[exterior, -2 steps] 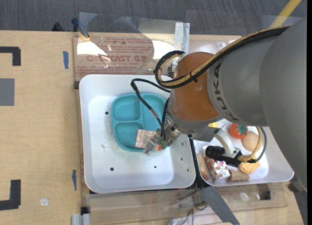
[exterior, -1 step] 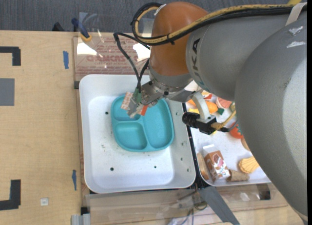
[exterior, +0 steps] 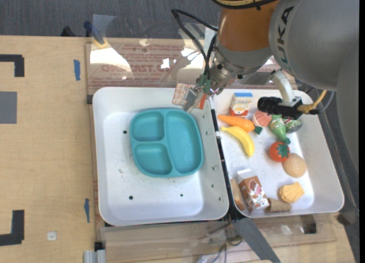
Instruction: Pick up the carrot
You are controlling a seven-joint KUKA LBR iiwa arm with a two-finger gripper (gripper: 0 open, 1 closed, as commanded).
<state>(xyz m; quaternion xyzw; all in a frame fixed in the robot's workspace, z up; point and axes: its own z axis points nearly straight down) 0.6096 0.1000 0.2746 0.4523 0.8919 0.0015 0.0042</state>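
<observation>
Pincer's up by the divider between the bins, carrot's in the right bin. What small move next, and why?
Probably shift the pincer a little toward the right bin and nearer the camera, to get above the carrot. It now hangs over the far edge of the left bin, while the carrot lies apart, touching the banana.

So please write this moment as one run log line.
gripper: above left bin's far right corner | carrot: in right bin, beside banana | not yet grasped

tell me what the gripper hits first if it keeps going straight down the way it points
Probably the rim where the two bins meet, beside the blue plate. The gripper hangs over that edge; the carrot lies off to the side. Depth is hard to judge.
</observation>
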